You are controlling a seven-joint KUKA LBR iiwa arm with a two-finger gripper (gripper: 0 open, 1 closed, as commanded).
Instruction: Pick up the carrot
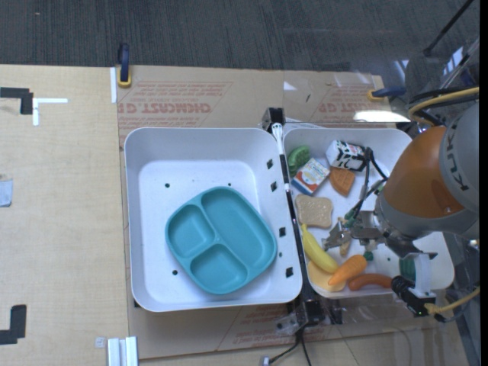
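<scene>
The orange carrot (347,270) lies near the front edge of the right bin (396,139), between a yellow banana (316,252) and a reddish sausage (370,282). My gripper (341,240) hangs just above and behind the carrot, at the end of the grey arm with the orange band (423,175). Its metal fingers (334,242) point down and left toward the banana and carrot. I see nothing held between them. The arm covers the right part of the bin.
The left bin (145,204) holds a teal divided tray (221,239). In the right bin lie a bread slice (315,211), a green item (298,158), a small carton (311,176), an orange wedge (342,181) and a black-and-white pack (347,155).
</scene>
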